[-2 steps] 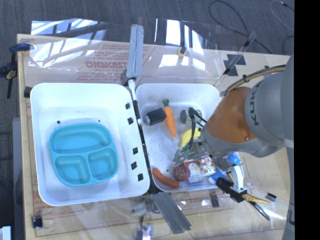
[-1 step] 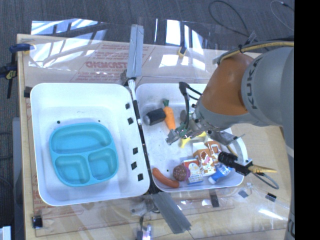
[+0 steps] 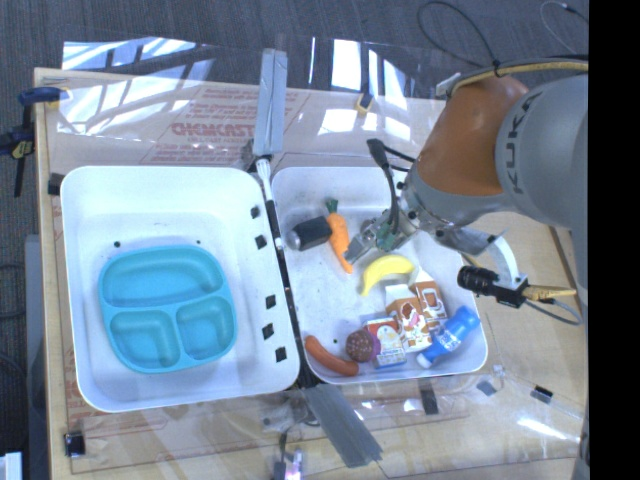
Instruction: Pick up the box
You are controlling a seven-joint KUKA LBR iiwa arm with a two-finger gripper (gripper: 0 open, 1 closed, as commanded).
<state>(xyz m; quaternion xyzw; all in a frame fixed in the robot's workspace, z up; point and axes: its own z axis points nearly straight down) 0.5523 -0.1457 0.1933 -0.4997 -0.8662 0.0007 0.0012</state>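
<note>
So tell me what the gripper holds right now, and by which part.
Nothing visible. The gripper hangs above the banana, beside the carrot; the box lies untouched.

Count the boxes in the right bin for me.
2: one box beside the banana, a second box in front of it by the bottle. More may hide under the arm.

Bench (image 3: 150,118) spans the frame, clear sheet over printed cardboard; two white bins sit side by side: left bin (image 3: 80,268), right bin (image 3: 300,183).
</note>
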